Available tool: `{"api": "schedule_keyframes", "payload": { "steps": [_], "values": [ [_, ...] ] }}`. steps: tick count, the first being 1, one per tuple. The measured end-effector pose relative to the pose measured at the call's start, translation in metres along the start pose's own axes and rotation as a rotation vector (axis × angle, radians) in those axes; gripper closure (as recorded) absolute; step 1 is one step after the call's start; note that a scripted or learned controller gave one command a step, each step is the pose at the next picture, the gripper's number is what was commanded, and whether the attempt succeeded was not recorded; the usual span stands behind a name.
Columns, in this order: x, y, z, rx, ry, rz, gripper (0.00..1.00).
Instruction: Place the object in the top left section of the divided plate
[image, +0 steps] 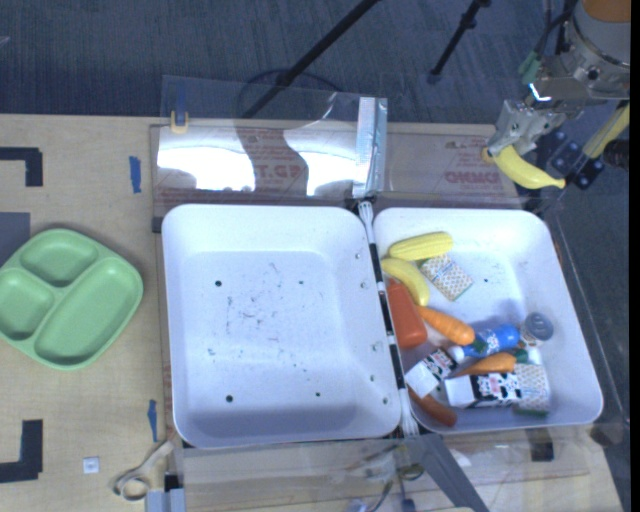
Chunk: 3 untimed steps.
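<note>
Above the far right corner of the table, the gripper (522, 148) hangs from the arm (590, 55), pinching a yellow banana (524, 168) between its fingers; the banana curves out below and to the right of the fingertips. Gripper and banana sit beyond the back rim of the right bin (560, 262), over the brown cardboard strip (470, 165) that runs behind both bins.

Just below, the right bin holds a crowd of toy items along its left and lower parts: a yellow corn cob (420, 244) near the back, a second banana (406, 278) just beside it, a small patterned packet (446, 276), a red-orange piece (406, 315) against the left wall, an orange carrot (448, 325), a blue bottle (497, 337), a grey cap (539, 326), and a black-and-white carton (497, 386) near the front.

Beside it, touching along the middle seam, the left bin (190, 250) shows a bare, scuffed white floor. A clear plastic sheet (265, 150) stands behind it.

Well apart, at the table's left edge, lies the green divided plate (68, 296), with two small sections on its left side and one large section on its right.
</note>
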<state>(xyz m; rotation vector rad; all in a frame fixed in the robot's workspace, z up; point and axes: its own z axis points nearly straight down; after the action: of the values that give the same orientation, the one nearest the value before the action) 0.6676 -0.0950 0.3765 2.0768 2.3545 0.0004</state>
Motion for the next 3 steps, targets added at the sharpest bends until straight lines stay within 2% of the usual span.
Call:
{"api": "schedule_keyframes", "payload": {
  "steps": [1, 2, 3],
  "values": [
    [0.058, 0.007, 0.115, 0.001, 0.002, -0.052, 1.0],
    [0.123, 0.012, 0.103, -0.002, 0.001, -0.232, 1.0],
    [0.179, -0.012, 0.112, 0.002, 0.003, -0.448, 1.0]
  ]
}}
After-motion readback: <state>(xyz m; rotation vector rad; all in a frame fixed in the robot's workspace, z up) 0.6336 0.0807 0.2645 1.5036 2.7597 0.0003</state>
